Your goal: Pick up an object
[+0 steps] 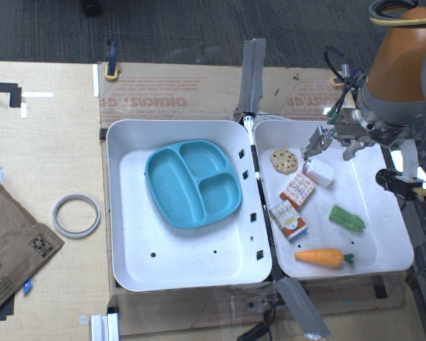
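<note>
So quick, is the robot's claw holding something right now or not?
Gripper: open and holding nothing; it hangs over the right bin, just above the small white block near the cookie.

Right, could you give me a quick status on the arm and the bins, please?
Gripper above right bin, nothing held. Nearest: white block, cookie. Cartons, green piece, carrot untouched. Blue plate in left bin.

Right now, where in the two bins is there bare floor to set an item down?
Left bin: a bare strip along the near wall, below the blue plate, and a narrower one on the plate's left. Right bin: bare floor right of the green piece toward the far corner. Crowded: around the cookie, cartons, and carrot.
</note>
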You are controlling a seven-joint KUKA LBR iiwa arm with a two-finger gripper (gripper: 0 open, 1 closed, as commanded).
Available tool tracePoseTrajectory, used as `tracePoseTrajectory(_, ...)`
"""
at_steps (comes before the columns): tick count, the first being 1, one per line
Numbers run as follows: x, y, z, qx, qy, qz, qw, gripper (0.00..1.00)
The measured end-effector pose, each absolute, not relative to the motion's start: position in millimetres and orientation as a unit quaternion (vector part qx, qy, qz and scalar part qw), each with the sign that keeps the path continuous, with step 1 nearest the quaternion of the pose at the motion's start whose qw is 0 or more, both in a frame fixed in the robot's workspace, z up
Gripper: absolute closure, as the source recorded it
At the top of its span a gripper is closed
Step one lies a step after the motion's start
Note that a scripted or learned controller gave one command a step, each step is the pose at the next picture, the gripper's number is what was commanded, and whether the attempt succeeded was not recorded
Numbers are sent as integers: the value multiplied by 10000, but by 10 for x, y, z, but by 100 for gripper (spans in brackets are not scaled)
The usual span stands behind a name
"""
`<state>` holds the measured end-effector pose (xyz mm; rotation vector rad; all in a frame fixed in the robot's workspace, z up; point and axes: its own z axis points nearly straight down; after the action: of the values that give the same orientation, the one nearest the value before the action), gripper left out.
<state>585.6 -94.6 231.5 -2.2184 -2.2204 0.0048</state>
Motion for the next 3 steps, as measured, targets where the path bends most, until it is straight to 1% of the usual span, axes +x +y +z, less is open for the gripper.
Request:
tracePoseTrajectory(1, 5470, -974, 1044, -7080, -7062, 7, 5, 0)
tracePoseTrajectory(2, 5113, -955, 972, -6806, -7326, -26, -29, 0)
tracePoseTrajectory(3, 6000, -1026, 971, -7302, -6832, -36, -46, 0)
